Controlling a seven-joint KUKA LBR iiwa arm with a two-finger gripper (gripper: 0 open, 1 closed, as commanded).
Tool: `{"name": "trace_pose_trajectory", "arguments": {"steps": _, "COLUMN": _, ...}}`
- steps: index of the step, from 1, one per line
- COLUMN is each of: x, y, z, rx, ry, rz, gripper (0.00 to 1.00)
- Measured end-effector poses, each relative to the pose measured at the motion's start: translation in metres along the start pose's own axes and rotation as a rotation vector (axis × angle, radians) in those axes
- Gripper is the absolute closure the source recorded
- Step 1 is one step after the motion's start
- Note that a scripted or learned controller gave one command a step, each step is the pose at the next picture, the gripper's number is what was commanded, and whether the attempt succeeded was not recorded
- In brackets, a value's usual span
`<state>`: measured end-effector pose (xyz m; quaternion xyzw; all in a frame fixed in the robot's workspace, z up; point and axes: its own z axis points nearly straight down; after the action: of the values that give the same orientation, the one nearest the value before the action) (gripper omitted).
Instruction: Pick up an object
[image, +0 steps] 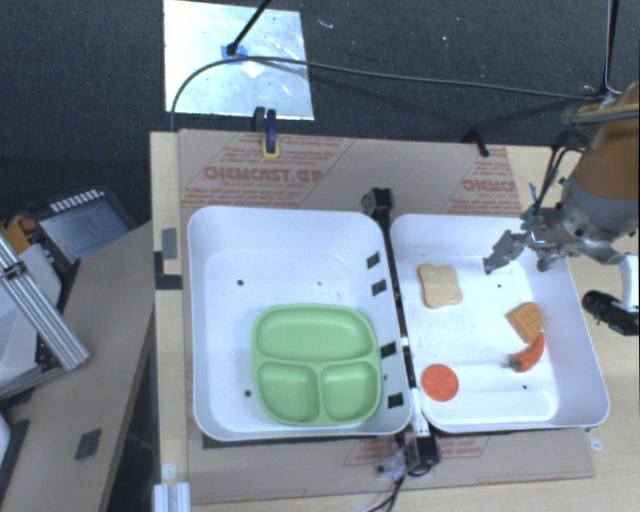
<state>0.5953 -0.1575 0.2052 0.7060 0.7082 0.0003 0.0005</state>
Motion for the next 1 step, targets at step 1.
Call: {"name": "trace_pose_trajectory", "arguments": {"steps": 1, "x": 0.004, "y": -0.0011, "z": 0.0621, "rx": 0.004, "ry": 0.001, "rz": 0.001, "gripper": 0.0}}
